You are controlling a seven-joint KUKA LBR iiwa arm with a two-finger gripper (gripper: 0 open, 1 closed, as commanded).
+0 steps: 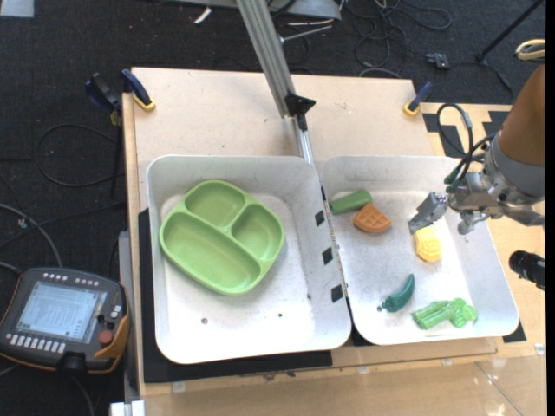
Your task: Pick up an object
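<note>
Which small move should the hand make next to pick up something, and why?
Probably a short descent onto the yellow toy. The hand hangs in the right bin with nothing between its fingers, and this toy lies just below the left finger. The orange waffle and green pieces lie farther away.

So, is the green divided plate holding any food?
Empty. The green divided plate shows three bare compartments; the toy foods lie in the right bin.
</note>
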